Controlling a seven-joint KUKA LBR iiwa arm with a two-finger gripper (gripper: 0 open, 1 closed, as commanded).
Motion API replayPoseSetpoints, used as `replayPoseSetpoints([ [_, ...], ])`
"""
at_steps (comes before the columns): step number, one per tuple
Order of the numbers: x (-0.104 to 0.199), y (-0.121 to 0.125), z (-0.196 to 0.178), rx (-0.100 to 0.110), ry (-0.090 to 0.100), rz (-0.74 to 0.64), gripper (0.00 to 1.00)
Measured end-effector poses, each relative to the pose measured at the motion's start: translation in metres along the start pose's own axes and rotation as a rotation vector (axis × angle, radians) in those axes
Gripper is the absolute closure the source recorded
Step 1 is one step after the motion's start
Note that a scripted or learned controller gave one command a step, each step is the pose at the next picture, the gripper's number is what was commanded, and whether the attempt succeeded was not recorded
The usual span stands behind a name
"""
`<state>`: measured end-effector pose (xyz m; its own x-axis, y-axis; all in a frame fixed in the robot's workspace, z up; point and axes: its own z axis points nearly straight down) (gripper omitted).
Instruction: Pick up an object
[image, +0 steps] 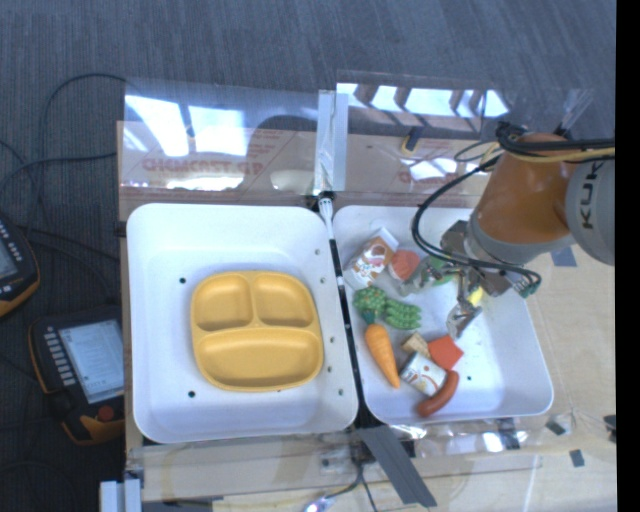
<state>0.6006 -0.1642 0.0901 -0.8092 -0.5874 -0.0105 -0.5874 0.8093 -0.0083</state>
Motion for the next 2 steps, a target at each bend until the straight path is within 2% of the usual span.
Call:
replayPoseSetpoints([
  [1,0.023,-0.034,-0.029,-0.006,0.008,-0.019,0.0],
  [2,0.028,-0.045,0.001,-0.005,0.0,0.065,0.0],
])
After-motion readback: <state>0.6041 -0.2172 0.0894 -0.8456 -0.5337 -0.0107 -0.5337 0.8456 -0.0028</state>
